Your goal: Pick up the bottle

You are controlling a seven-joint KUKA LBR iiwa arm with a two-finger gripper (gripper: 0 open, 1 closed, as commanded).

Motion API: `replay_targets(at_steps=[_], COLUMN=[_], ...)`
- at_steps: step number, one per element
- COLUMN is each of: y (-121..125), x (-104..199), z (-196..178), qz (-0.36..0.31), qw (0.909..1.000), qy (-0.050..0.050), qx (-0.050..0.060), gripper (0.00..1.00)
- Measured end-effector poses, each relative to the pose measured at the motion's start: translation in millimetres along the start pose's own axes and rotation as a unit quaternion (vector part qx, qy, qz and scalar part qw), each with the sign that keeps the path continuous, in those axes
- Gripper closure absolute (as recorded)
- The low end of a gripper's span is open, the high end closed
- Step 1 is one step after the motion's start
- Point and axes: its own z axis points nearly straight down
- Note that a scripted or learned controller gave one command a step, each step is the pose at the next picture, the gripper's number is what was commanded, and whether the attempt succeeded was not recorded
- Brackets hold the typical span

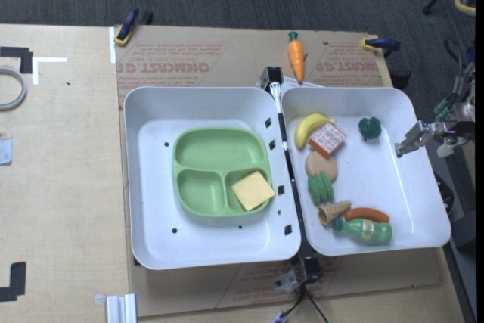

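— Gripper (409,141) sits at the right bin's (412,197) right rim, its metal fingers poking in over the edge. Whether they're spread or closed, I can't tell; nothing shows between them.

— And the bottle?

— Bottle (366,231) lies on its side in that bin's near corner, green with a yellow label, well apart from the gripper. A sausage (367,215) lies just behind it, and a cone (332,212) just to its left.

— What else is in there?

— Banana (308,128) touching a red carton (327,139), a round cookie (318,163), a green pickle (321,187), broccoli (370,128) near the far right.

— The left bin (147,170)?

— It holds a green tray (198,155) with a yellow cheese slice (252,191) in one compartment. A carrot (295,57) lies on the cardboard (189,60) beyond the bins.
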Motion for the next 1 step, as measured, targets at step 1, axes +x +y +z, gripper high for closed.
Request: replay_targets(at_steps=[1], y=[0.6], x=[-0.1], z=[-9.4], qz=[-0.001], qw=[1.0], qy=[-0.001], qx=[0.0], gripper=[1.0])
